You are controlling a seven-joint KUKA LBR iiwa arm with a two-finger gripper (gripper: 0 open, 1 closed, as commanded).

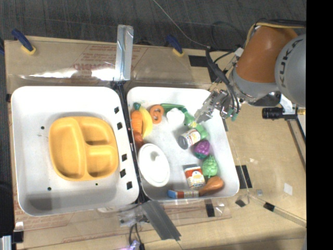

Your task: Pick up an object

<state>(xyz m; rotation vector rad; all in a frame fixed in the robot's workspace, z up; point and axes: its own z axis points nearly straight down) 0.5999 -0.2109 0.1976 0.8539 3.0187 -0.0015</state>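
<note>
The gripper hangs over the upper right corner of the right bin, its fingers slanting down toward the toys; whether they stand wide or narrow I cannot tell from here, and nothing shows between them; just below it lies a small tin can on its side, with a purple bunch of grapes touching it and a green toy vegetable below that; a green piece and a white object sit just left of the gripper. Along the bin's left wall are an orange-and-yellow cluster of toy fruit and a small orange pumpkin; a white round lid lies lower left; a red-labelled jar, a brown toy and a blue-capped marker lie along the bottom. The left bin holds a yellow divided tray; both bins rest on the tabletop.
</note>
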